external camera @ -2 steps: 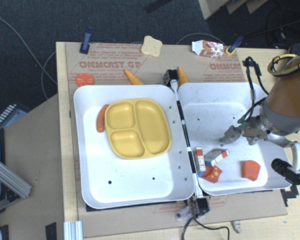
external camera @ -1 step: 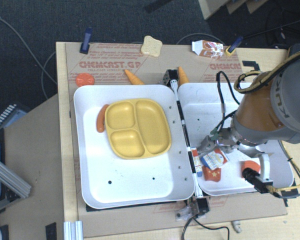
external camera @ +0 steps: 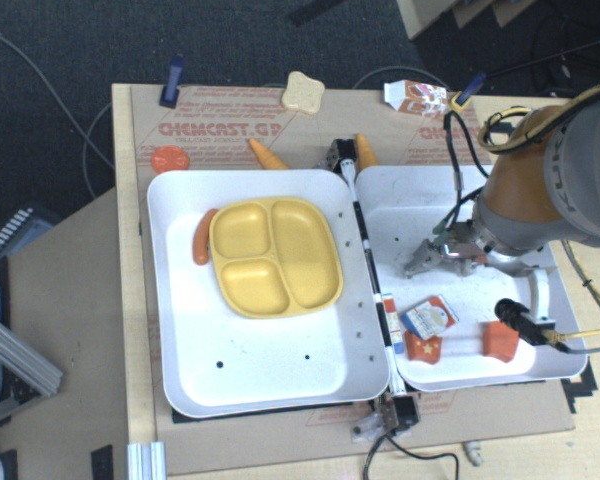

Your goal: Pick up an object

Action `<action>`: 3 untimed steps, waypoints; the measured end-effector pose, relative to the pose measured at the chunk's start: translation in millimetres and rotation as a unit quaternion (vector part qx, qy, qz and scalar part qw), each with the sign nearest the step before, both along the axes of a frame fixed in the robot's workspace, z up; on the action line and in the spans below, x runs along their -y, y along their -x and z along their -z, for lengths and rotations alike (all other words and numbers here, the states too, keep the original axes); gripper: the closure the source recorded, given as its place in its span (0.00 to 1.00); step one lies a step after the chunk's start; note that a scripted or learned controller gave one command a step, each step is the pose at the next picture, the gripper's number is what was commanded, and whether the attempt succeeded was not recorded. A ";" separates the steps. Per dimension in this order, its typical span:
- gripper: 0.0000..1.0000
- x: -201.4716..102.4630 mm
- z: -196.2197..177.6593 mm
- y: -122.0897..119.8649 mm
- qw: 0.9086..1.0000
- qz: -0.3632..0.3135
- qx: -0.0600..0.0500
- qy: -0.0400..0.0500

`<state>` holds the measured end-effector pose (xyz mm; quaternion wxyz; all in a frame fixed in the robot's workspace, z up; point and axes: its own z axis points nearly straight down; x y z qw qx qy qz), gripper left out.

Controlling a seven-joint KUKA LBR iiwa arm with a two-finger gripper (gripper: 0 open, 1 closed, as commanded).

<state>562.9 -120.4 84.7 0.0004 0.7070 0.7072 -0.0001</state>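
Claw (external camera: 427,257) low in right bin (external camera: 400,193), fingers spread apart, clamping nothing; packet (external camera: 427,318) long axis tilted up-right

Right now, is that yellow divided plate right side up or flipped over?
Right side up: the yellow plate lies flat in the left bin, its three hollow compartments facing upward.

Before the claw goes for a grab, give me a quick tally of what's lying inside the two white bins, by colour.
Yellow: 1, the divided plate in the left bin.
Red-orange: 2, the sausage beside that plate and the block in the right bin.
Mixed red, white and blue: 1, the small packet in the right bin.
Total: 4.
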 end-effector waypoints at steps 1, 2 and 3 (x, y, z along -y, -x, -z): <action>0.00 73.2 0.3 61.0 1.000 0.001 -0.001 0.000; 0.00 95.4 -75.8 -29.3 1.000 0.000 0.001 0.000; 0.00 97.1 0.9 22.0 1.000 -0.002 -0.002 -0.004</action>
